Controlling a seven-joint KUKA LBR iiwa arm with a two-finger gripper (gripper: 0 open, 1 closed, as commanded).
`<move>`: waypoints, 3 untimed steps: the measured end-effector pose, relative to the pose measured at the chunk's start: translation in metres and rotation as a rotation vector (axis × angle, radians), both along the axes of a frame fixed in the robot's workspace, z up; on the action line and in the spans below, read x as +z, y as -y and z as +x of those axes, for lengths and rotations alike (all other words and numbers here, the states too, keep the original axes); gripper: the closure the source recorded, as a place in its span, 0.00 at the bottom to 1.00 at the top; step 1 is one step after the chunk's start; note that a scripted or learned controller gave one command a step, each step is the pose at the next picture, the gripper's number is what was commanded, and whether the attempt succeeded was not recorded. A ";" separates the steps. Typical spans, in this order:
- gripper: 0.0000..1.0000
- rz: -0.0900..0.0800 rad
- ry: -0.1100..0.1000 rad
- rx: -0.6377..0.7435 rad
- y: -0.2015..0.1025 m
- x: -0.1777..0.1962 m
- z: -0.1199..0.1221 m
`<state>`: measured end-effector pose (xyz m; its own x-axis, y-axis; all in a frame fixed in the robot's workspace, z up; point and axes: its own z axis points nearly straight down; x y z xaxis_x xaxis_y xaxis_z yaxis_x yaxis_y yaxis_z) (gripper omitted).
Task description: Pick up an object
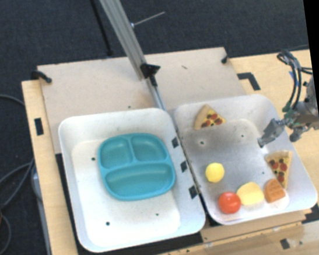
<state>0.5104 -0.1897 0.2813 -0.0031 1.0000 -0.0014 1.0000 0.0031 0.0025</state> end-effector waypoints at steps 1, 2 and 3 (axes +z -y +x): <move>0.00 0.000 0.000 -0.001 0.000 0.000 0.000; 0.00 0.000 -0.005 -0.003 0.010 -0.050 -0.005; 0.00 0.002 -0.007 -0.003 0.010 -0.113 0.000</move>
<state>0.5102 -0.1999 0.1686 0.0000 1.0000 0.0003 1.0000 0.0000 -0.0043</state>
